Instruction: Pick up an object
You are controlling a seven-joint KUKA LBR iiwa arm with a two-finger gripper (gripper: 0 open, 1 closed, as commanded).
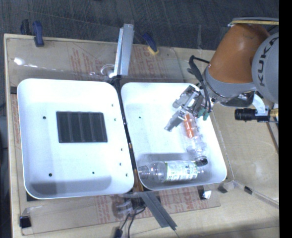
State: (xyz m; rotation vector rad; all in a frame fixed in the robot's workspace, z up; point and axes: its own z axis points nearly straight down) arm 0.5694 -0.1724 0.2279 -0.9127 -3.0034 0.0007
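Two clear plastic bottles lie in my right white bin (pixel 136 133) — the small one with an orange label (pixel 191 133) just under my gripper (pixel 181 114). I'm lining up. I can't tell my grip's state. Next I should drop straight onto it.

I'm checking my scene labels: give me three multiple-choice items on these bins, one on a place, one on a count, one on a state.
1. Where is the dark ridged panel?
A. left bin
B. right bin
C. bench

2. How many clear bottles lie in the right bin?
A. none
B. two
C. five

3. How does the large bottle lie?
A. upright
B. on its side
C. hanging

Answers: 1 A, it sits in the left bin. 2 B, the large one by the near wall and a small bottle under the gripper. 3 B, its length runs along the wall.
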